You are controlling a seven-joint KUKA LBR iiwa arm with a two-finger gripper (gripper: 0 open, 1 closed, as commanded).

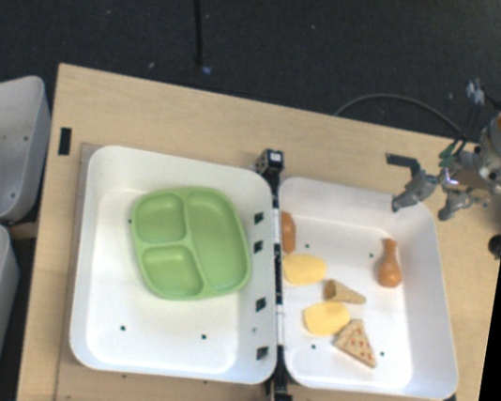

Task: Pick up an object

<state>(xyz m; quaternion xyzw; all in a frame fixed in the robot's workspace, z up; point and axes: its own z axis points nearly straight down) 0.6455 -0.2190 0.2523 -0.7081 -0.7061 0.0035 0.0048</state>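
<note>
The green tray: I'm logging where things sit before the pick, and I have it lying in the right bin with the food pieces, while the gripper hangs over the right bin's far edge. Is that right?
Not quite. The camera view shows the green tray lying in the left bin, alone. The food pieces are in the right bin, and the gripper does hang over that bin's far edge.

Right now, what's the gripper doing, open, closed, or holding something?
Gripper: open, nothing between its fingers, above the back rim of the right bin.
</note>
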